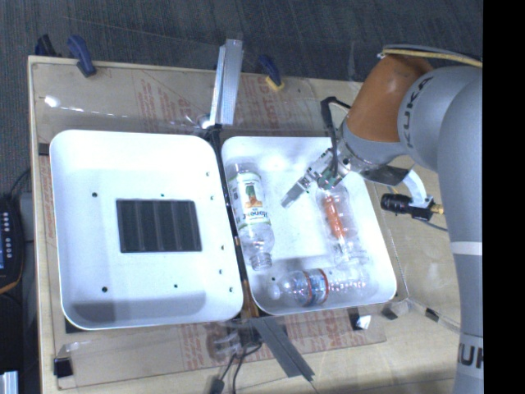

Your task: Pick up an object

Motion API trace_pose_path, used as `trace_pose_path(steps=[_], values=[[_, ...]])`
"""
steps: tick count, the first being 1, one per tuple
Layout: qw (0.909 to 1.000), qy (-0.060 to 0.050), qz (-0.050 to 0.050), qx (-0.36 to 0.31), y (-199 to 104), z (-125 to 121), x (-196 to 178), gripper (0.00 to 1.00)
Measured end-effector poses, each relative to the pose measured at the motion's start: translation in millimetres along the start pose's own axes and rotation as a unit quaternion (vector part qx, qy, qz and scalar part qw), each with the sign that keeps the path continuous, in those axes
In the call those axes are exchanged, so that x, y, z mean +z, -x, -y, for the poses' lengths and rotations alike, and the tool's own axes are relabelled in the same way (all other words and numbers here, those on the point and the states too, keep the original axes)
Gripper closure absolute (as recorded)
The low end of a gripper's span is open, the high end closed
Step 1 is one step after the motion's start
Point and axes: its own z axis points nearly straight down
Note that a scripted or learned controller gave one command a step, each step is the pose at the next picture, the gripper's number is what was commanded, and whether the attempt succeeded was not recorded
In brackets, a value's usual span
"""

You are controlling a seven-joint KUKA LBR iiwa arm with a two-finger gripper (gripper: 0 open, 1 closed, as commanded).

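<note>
Three clear plastic bottles lie in the right bin (279, 150). One with a white and green label (248, 212) lies along the bin's left wall. Another with an orange label (338, 222) lies along the right side. The third, with a blue and red label (316, 286), lies across the near end. My gripper (300, 189) hangs over the upper middle of this bin, just left of the orange-labelled bottle's top end and right of the white-labelled one. I see nothing held in it.
The left bin (82, 162) has a dark ribbed rectangle (158, 225) in its floor. A metal bar (225, 80) stands up at the far end of the divider between the bins. Blue clamps (80, 54) grip the bench's far edge.
</note>
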Motion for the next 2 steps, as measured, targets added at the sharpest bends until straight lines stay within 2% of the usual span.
trace_pose_path(steps=[1,2], values=[[1.0,0.0,0.0,0.01,-22,20,-54,0.0],[1.0,0.0,0.0,-0.001,-28,10,-40,0.0]])
